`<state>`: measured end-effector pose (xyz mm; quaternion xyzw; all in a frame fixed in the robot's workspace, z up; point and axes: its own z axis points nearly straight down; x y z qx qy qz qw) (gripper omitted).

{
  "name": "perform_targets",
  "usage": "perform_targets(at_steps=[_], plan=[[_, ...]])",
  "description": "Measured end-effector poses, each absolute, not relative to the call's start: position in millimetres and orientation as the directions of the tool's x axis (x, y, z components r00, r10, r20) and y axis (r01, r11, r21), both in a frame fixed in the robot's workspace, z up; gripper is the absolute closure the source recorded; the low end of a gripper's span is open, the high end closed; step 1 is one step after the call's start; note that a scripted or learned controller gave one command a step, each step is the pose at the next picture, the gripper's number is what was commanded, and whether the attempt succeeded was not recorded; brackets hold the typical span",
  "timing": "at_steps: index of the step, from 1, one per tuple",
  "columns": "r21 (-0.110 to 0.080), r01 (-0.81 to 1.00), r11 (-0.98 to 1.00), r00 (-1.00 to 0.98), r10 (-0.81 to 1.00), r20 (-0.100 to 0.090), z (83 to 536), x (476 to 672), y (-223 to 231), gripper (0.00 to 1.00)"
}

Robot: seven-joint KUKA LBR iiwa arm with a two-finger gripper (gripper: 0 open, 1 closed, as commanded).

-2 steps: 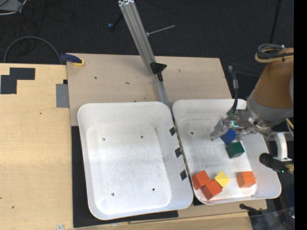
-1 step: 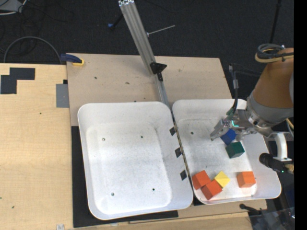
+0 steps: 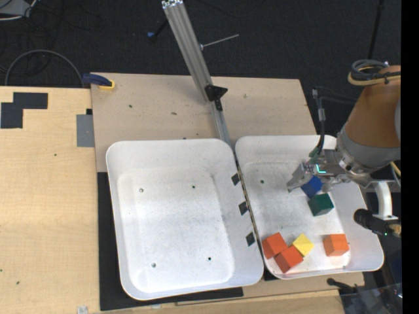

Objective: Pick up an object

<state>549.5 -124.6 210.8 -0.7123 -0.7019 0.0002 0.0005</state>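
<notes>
- Where the arm (image 3: pixel 370 126) reaches in from the right, the gripper (image 3: pixel 310 177) is seen low over the right bin (image 3: pixel 275 156), near the middle of that bin.
- A blue block (image 3: pixel 312 186) is seen right at the fingertips, with the grey fingers (image 3: pixel 298 176) standing to its left and upper sides; a grasp cannot be confirmed, since the block's far side is hidden by the wrist.
- Whether the fingers are spread wide or drawn narrow cannot be told from this slant.
- A dark green block (image 3: pixel 321 205) is found just below the blue one, touching it or nearly so.
- Along the near edge of the right bin, four more blocks are laid out: a red-orange block (image 3: pixel 274 244), a second red-orange block (image 3: pixel 289 259) just beside it, a yellow block (image 3: pixel 303 244) touching that pair, and an orange block (image 3: pixel 336 244) a little apart to the right.
- The left bin (image 3: pixel 173 214) is set side by side with the right one, and black clips (image 3: pixel 243 207) are seen along the seam between them.
</notes>
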Motion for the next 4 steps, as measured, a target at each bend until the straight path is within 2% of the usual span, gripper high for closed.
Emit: perform_targets(at_steps=[4], plan=[[0.000, 1.000, -0.017, 0.017, 1.000, 0.000, 210.8, 549.6, -124.7, 0.00]])
